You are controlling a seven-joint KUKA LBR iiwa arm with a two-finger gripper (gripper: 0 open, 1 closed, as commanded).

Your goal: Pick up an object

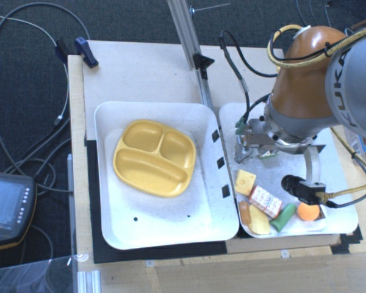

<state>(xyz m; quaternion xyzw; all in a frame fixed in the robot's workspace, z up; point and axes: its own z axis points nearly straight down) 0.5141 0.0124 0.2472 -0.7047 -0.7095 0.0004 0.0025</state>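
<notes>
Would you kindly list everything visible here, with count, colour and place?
Left bin: one, white, on bench.
Right bin: one, white, beside it.
Plate: one, yellow, in left bin.
Block: one, yellow, right bin, left side.
Packet: one, red-white, right bin, below block.
Stick: one, green, right bin, front.
Ball: one, orange, right bin, front right.
Lump: one, pale yellow, right bin, front left corner.
Clamp: one, blue, bench's back left corner.
Pendant: one, dark, left of bench.
Arm: one, grey-orange, over right bin.
Gripper: one, metallic, above right bin's back.
</notes>
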